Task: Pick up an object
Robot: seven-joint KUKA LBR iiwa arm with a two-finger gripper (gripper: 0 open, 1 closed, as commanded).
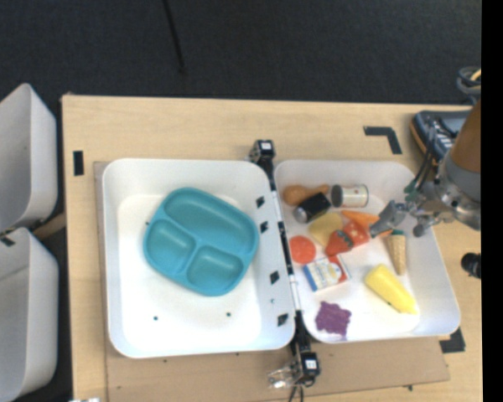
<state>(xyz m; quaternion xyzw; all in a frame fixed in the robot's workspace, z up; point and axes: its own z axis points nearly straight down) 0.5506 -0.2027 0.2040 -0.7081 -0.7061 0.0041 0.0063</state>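
Gripper (pixel 400 218): over right bin (pixel 440 287), 3 o'clock side, fingers apart, holding nothing, above ice-cream cone (pixel 398 251).

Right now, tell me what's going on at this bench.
A robot arm reaches in from the right over the right bin, which holds a jumble of toy food. Its gripper sits low near the red piece and the ice cream cone; nothing is visibly held. The left bin holds a teal divided plate, untouched.
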